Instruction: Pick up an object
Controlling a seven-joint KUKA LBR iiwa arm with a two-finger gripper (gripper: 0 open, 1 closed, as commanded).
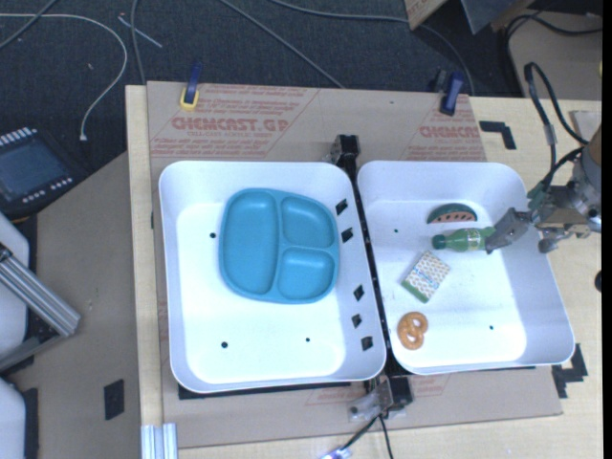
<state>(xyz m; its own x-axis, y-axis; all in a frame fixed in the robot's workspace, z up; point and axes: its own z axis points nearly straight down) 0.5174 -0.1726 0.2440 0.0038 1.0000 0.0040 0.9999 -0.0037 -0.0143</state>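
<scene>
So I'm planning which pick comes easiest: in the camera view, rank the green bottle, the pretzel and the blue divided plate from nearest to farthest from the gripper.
1. Green bottle, right bin, lying just beside the gripper.
2. Pretzel, right bin's near-left corner.
3. Blue divided plate, over in the left bin.

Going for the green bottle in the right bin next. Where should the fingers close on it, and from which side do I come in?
Grip the green bottle across the middle of its body, coming down from above. It lies on its side, long axis roughly left to right, so set the fingers across that axis. The watermelon slice sits close behind it, while the patterned packet in front leaves more room. The gripper is already at its right end.
</scene>
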